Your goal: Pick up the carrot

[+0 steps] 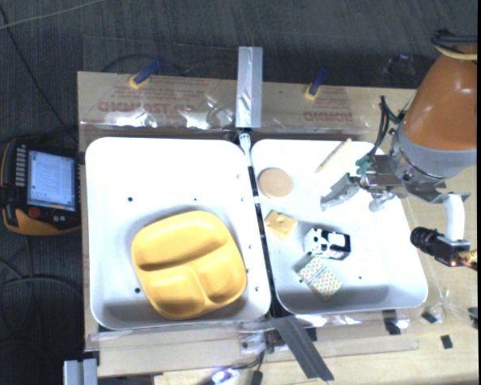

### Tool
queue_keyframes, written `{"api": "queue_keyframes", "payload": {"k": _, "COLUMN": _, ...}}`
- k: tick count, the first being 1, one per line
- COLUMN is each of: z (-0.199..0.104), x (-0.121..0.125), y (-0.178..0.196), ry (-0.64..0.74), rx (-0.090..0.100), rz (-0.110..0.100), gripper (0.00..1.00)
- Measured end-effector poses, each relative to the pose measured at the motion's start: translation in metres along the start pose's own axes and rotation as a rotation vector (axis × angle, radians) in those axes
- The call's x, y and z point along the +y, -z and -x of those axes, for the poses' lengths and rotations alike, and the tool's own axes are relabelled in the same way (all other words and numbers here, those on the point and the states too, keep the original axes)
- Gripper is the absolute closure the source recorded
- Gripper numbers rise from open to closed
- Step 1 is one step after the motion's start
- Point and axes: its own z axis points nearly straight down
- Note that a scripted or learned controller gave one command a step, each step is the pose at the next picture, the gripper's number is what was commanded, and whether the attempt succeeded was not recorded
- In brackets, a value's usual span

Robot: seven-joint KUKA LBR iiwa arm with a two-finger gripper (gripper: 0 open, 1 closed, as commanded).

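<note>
My pincer (pixel 354 192) hangs over the upper right part of the right bin (pixel 401 291), near the middle right of the frame. I cannot tell if it is open or closed. My grey arm with its orange band (pixel 445 111) comes in from the right edge.

I cannot tell which thing here is the carrot. These things lie in the right bin:
- A round tan disc (pixel 275 182) is near the bin's upper left corner.
- A small yellow block (pixel 279 224) lies just below the disc, close to the wall between the bins.
- A black and white thing (pixel 329 243) lies in the middle of the bin, below my pincer.
- A little checkered packet (pixel 321 277) lies just below that one.
- A pale thin stick (pixel 334 155) lies tilted near the top of the bin, to the upper left of my pincer.

The left bin (pixel 112 167) holds a big yellow plate with sections (pixel 189 261) in its lower middle part.

A handheld box with a lit screen (pixel 44 184) sits on the dark floor at the far left. A crinkly clear sheet (pixel 168 107) is fixed along the top of the bench with two blue clips (pixel 144 74), and a grey strip (pixel 249 87) runs down its middle.
</note>
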Motion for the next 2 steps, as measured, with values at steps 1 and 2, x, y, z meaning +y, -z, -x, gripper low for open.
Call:
{"api": "queue_keyframes", "payload": {"k": 1, "z": 0.084, "x": 0.015, "y": -0.032, "ry": -0.141, "rx": 0.0, "rz": 0.0, "gripper": 0.0}}
{"api": "queue_keyframes", "payload": {"k": 2, "z": 0.008, "x": 0.085, "y": -0.135, "ry": -0.144, "rx": 0.0, "rz": -0.003, "gripper": 0.0}}
